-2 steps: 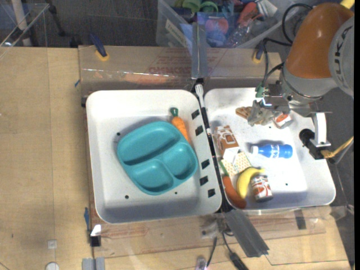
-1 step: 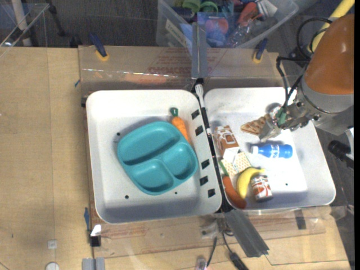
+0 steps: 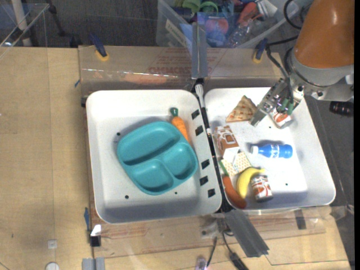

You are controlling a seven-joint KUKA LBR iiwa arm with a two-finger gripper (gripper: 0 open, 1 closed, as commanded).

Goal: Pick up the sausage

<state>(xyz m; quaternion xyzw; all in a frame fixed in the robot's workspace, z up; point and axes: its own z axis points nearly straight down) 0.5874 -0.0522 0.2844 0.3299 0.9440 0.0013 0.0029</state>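
Camera view from above: two white bins sit side by side on the bench. My pincer (image 3: 269, 109) hangs over the far part of the right bin (image 3: 315, 167), near its back edge, at the end of my grey arm with the orange band (image 3: 329, 24). I cannot tell how far my fingers are parted, and nothing shows clearly between them. A small red and white item (image 3: 283, 118) lies just beside my fingertips. A triangular toast slice (image 3: 242, 110) lies just left of my pincer.

The sausage (image 3: 232, 194), reddish brown, lies in the near left corner of the right bin, against the divider, partly under a banana (image 3: 246, 182). A red can (image 3: 261, 188) touches the banana on its right. A blue and white bottle (image 3: 273, 149) lies on its side mid-bin. A small carton (image 3: 226, 139) and a checkered packet (image 3: 238, 162) sit along the left wall.

Left bin (image 3: 104, 201): a teal divided plate (image 3: 156, 157) at the centre, a carrot (image 3: 180, 126) touching its far right edge.
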